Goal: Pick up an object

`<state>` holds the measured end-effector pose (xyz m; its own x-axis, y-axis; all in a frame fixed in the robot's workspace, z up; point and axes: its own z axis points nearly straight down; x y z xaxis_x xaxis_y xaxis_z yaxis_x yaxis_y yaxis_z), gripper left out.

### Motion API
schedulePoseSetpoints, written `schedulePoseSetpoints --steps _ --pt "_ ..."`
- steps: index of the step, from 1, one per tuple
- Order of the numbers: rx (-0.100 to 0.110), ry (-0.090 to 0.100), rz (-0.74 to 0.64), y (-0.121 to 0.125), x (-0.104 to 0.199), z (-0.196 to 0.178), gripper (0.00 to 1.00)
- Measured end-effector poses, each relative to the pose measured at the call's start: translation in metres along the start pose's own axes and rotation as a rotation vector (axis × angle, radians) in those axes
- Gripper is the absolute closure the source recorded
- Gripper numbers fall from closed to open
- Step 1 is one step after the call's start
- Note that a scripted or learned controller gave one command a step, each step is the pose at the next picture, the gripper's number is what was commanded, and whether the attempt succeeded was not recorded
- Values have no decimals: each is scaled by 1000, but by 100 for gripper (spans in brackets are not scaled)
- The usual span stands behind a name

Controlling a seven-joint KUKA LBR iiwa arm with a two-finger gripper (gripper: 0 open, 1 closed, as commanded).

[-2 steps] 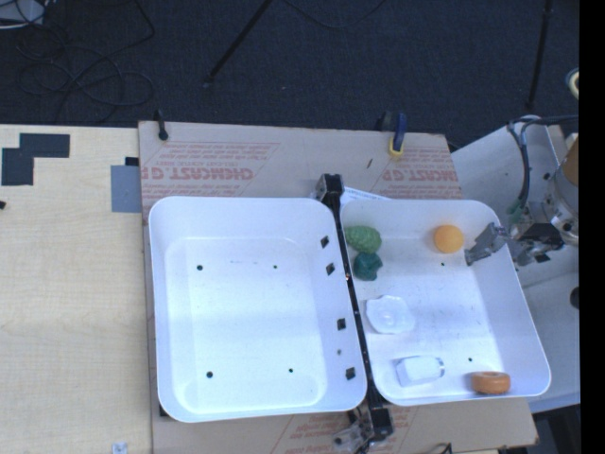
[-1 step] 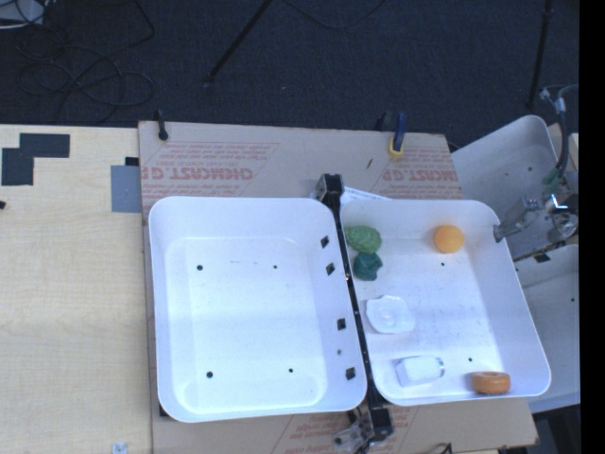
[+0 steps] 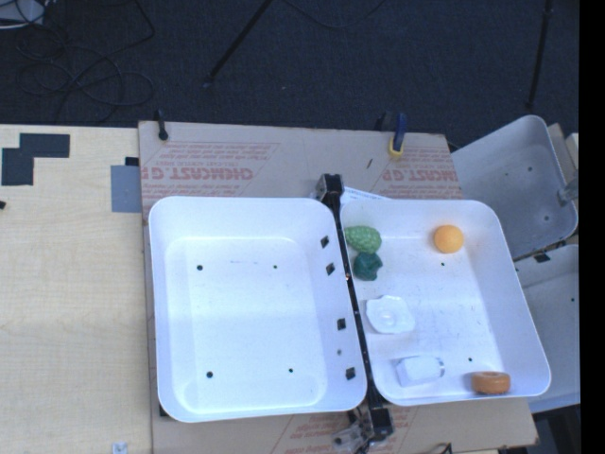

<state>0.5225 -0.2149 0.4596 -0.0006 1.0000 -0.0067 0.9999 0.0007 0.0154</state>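
Camera view: two white bins side by side on the desk. Left bin (image 3: 180,253) shows bare floor, just small dark holes. Right bin (image 3: 515,282) holds everything.

Contents of right bin:
- light green lump (image 3: 363,238) at the far-left corner, against the divider wall
- darker green lump (image 3: 366,266) touching it on the near side
- orange ball (image 3: 448,238) near the far edge, well apart from the rest
- white cup-like piece (image 3: 388,314) mid-bin
- white blocky piece (image 3: 419,369) near the near edge
- orange ring (image 3: 491,382) in the near-right corner

Tool: can't tell its state from this view.

Best pick, my call: the orange ball. Isolated, clear on all sides, probably light and rigid, but round, so it could roll or squirt out; close across the widest part. Green lumps look soft, possibly foam or plush, hard to say at this resolution. They're crowded against the wall. The ring is low and tight in its corner.
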Motion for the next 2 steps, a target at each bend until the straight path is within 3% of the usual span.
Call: schedulePoseSetpoints --steps 1,2 --pt "18 5 -4 1 1 1 100" --pt "31 13 2 -37 3 126 100"
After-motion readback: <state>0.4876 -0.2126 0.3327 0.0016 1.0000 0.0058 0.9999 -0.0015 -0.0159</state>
